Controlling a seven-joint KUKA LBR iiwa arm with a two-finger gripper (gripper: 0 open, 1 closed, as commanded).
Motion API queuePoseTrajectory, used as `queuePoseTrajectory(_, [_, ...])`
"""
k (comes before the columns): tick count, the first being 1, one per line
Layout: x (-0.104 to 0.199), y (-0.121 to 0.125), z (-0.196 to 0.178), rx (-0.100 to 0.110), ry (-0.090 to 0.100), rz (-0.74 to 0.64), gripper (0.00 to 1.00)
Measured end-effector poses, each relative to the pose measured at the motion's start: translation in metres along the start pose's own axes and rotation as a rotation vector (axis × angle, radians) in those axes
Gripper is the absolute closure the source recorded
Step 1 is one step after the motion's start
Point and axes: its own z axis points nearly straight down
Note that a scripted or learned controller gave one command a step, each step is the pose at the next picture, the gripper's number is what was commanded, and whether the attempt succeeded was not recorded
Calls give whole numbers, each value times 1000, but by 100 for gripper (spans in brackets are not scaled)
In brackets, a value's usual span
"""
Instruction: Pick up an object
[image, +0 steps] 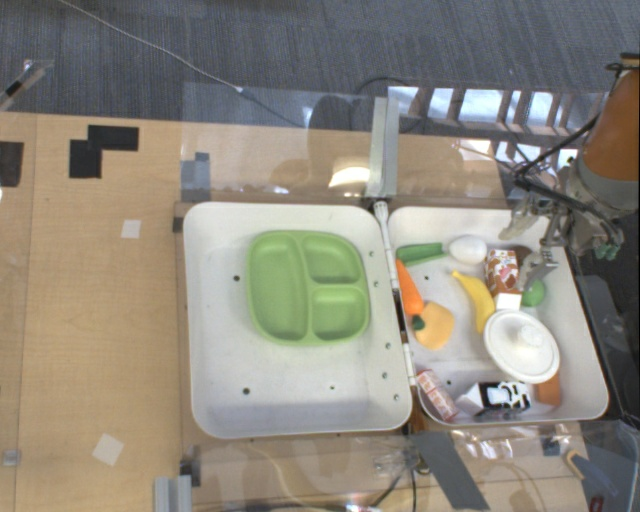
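Note:
My gripper (532, 240) hangs over the far right corner of the right bin (590, 372), open, with nothing between its fingers. Just below and left of it lies a brown packet (502, 269), with a small green ball (534, 293) beside it. The same bin holds a banana (475, 298), a carrot (408, 289), a yellow-orange round piece (435, 326), a green vegetable (420, 254), a white egg-like item (467, 247), a white lidded bowl (521, 346), a wrapped bar (436, 394) and a black-and-white item (503, 396).
A green divided plate (308, 286) lies in the left bin (215, 380). A metal divider post (383, 150) stands between the bins at the back. Cables and a railing run behind the right bin.

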Motion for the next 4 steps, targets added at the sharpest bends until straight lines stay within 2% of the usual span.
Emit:
queuePoseTrajectory(1, [4,8,90,1,-4,-3,0])
queuePoseTrajectory(2, [7,60,99,-1,-6,91,0])
queuePoseTrajectory(3, [41,84,97,0,-8,263,0])
queuePoseTrajectory(4, [46,107,97,1,-11,250,0])
